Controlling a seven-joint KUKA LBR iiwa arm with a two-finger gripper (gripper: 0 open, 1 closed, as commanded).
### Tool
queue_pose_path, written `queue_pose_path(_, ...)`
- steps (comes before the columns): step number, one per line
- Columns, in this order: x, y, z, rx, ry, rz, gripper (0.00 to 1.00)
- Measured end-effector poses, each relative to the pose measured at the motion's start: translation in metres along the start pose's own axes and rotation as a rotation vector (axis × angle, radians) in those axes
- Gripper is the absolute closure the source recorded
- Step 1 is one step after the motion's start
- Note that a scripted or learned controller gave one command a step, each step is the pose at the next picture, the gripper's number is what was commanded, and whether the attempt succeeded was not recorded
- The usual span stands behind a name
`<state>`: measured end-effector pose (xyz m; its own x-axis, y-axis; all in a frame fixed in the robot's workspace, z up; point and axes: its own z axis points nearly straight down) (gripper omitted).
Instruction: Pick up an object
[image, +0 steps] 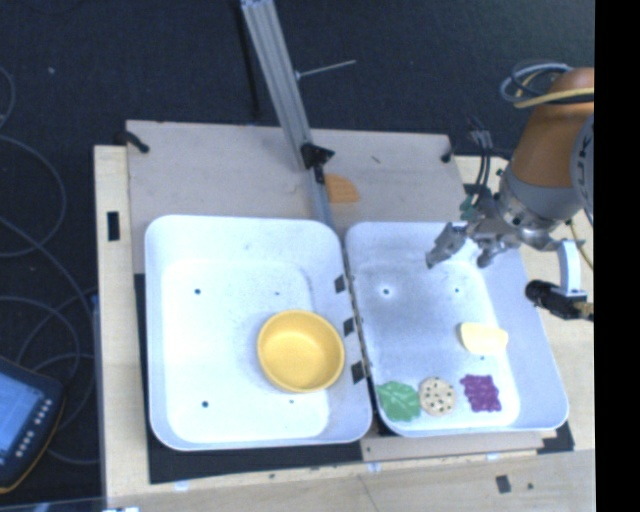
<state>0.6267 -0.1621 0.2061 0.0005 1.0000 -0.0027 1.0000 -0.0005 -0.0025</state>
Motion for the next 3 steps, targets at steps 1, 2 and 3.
queue_pose_path(1, -0.011, 0.001, 0.050, 0.001, 0.000, 0.001, 0.00)
queue_pose_path(2, -0.013, 0.000, 0.102, 0.001, 0.000, 0.002, 0.00)
queue_pose_path(3, -0.013, 0.002, 0.088, -0.007, 0.000, 0.004, 1.00)
